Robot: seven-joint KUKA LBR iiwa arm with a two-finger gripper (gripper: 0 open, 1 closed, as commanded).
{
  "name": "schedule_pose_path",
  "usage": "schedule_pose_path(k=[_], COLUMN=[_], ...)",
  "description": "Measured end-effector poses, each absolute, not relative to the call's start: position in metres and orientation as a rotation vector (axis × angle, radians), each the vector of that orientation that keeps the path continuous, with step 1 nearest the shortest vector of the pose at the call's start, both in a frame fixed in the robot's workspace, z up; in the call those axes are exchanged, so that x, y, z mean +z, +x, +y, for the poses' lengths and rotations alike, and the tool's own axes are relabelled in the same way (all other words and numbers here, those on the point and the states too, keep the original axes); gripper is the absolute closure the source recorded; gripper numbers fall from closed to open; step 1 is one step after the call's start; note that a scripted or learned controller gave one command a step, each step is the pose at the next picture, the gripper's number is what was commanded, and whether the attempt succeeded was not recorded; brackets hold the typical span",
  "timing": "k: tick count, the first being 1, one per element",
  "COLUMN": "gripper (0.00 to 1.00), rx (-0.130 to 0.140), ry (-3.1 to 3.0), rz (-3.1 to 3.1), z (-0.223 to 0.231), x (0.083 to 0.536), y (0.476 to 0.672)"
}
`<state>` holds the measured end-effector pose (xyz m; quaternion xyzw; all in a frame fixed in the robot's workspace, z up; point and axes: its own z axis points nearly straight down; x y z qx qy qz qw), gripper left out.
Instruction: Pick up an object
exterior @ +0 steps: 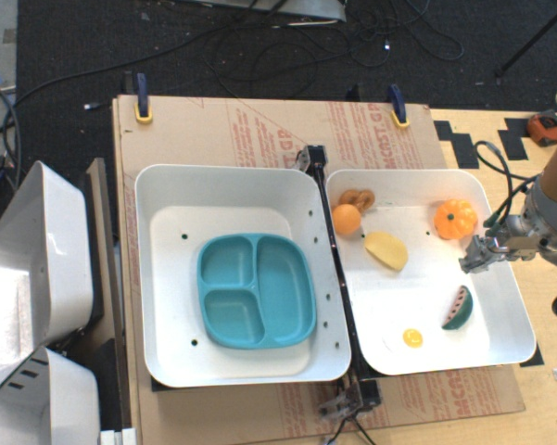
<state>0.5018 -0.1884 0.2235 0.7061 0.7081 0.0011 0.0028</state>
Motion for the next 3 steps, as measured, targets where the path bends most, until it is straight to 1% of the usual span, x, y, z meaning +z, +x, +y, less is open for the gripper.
schedule_pose_path(k=[1,2,3], gripper=[1.00,1.00,1.00], rx=[0.000,0.001,0.002], ry=[2.215,2.214,2.212], rz=[2.231,2.232,2.233], z=[-0.129,-0.069,-0.009], x=[0.220,0.214,0.218], y=[0.494,0.495,0.503])
